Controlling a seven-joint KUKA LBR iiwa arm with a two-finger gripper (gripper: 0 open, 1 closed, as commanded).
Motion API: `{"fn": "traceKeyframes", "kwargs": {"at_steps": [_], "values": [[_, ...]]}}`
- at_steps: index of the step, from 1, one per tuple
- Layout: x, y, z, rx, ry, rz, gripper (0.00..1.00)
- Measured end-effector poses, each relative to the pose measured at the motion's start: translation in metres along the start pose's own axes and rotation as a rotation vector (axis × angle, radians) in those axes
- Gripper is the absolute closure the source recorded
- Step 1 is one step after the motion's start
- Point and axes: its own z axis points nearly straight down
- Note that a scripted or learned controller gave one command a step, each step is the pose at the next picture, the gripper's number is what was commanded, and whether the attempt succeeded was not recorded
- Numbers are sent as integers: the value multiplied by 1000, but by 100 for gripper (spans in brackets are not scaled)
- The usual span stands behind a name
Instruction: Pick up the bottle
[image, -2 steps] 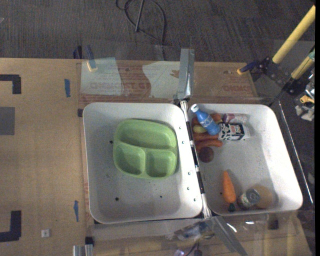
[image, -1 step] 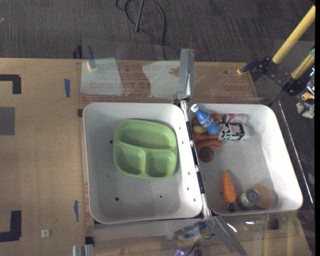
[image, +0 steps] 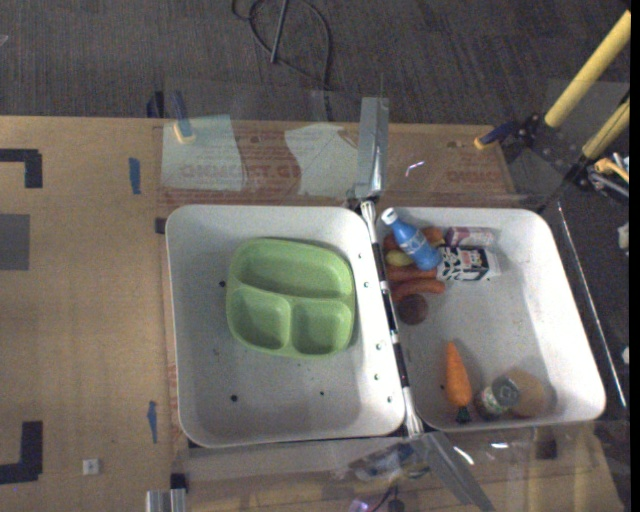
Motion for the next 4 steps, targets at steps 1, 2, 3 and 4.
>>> {"fn": "traceKeyframes", "kwargs": {"at_steps": [1,2,3,4], "values": [[1,-1,-10,0,-1,-5,100],[-6,-3,-4,1,0,50,100],[-5,-3,-14,0,-1,47,100],[-4,-4,-24,0,-2,43,100]]}}
